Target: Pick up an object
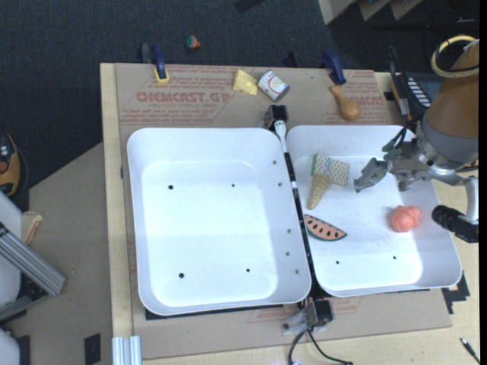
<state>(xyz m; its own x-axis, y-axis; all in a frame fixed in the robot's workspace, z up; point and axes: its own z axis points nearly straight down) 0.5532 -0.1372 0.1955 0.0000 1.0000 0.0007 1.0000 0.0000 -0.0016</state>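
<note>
Hovering in the right white bin [449, 268], the grey two-finger gripper [370, 175] has its jaws spread, holding nothing. A waffle cone toy [326, 178] lies just beside it; a red watermelon slice [325, 229] and a pink ball [405, 218] sit nearby.

bench [228, 97] bears two white bins [213, 219]; yellow wedge [245, 83]

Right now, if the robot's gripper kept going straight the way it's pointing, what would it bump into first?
The gripper points toward the left side of the right bin. The first thing in that line looks like the toy ice cream cone, just beside it. How high the gripper hangs is unclear, so it might pass over the cone.
</note>
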